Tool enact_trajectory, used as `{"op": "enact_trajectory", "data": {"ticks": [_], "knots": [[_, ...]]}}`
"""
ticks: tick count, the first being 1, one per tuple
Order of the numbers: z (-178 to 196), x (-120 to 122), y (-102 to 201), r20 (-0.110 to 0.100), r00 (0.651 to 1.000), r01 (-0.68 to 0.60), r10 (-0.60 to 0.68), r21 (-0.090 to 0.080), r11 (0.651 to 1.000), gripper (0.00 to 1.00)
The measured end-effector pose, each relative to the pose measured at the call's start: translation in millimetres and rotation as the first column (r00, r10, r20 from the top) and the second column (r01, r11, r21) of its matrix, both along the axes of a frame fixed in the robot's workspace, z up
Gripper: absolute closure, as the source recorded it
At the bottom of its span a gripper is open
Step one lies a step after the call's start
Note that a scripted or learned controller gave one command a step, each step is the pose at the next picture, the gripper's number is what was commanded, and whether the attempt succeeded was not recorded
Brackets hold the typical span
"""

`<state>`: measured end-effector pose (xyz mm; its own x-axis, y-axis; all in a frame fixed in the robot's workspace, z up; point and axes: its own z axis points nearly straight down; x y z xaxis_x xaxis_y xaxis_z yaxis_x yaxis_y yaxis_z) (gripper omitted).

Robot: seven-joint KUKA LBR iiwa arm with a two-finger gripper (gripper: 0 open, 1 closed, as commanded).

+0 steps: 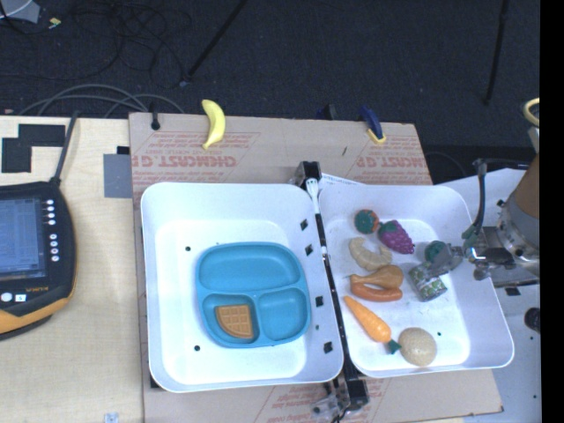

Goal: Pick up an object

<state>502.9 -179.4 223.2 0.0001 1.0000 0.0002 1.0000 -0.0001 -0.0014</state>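
At the near edge of the right bin lie a pale, potato-like lump and, just left of it, an orange carrot pointing up toward the divider between the bins. In the left bin sits a blue sectioned plate, with a brown waffle piece in its near-left compartment. Farther in on the right side, an orange pepper-like piece lies across the middle of the bin, touching a tan curved piece just beyond it. To their right is a small grey-green object, and just beyond that the gripper comes in from the right at the end of the arm; a dark teal shape sits at its tip, but whether that is a toy or part of the tool is unclear, so I cannot tell how wide it is set or whether it has hold of anything. The grey-green object lies just beside and nearer than the tip, seemingly touching it. Beyond these sit a purple grape cluster and a small green-and-red fruit, close together. Farther still, on the cardboard behind the bins, are a yellow banana and a blue clamp; a tablet-like pendant rests at far left.
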Motion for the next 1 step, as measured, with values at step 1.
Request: {"op": "enact_trajectory", "data": {"ticks": [1], "knots": [[-140.1,8.7,68.9,-0.006,1.0,-0.005,0.005,0.003,1.0,0.0]]}}
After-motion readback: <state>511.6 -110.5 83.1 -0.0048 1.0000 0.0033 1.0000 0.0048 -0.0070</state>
